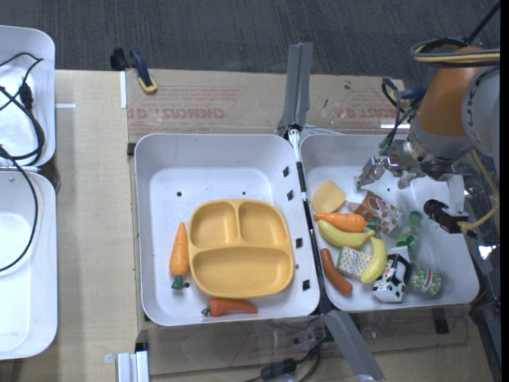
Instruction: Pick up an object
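The end effector (374,173) hangs over the back part of the right bin (465,289). It is just above the toys, w/ the grey arm (449,106) and its orange band coming in from the right. Can't tell if it is spread or pressed together; it looks too small & blurry. Nothing is seen pinched in it.

Right bin, near the end effector: a yellow wedge (328,196), a small carrot (343,221) lying across a banana (342,235), a brown snack pack (380,211). Closer to the front: another banana (374,261), a red sausage (336,271), a green-blue box (351,259), a black & white cow toy (390,283), a green can (425,281).

Left bin (151,213): a yellow plate (240,247) w/ 3 parts sits in the middle. One orange carrot (180,249) lies just beside its left edge, and a red-orange one (231,307) lies near its front edge.

Both bins sit side by side on the worktop (95,213).
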Robot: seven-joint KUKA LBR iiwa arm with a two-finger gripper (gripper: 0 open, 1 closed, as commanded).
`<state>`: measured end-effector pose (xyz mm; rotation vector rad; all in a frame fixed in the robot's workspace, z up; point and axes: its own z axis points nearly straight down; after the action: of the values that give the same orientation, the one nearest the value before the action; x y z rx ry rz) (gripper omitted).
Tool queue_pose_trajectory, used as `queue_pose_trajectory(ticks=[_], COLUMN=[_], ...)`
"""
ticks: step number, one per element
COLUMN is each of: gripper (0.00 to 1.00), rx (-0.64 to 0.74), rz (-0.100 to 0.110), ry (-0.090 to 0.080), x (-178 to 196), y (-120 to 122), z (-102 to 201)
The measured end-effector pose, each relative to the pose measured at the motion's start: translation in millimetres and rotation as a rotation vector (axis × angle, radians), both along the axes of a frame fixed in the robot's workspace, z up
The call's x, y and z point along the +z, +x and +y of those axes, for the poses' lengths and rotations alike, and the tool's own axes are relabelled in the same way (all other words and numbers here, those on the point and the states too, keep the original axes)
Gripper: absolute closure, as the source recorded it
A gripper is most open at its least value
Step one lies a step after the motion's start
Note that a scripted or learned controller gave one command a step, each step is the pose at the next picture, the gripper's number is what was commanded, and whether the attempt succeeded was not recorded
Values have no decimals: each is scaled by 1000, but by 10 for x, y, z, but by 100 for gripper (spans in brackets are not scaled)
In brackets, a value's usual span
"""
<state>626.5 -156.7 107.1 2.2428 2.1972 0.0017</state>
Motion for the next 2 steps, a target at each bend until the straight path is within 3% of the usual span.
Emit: queue_pose_trajectory(ticks=[1, 2], gripper=[0, 100], rx=[27, 23], rz=[4, 2], ry=[0, 0], x=[-158, -64], y=[-380, -377], z=[64, 53])
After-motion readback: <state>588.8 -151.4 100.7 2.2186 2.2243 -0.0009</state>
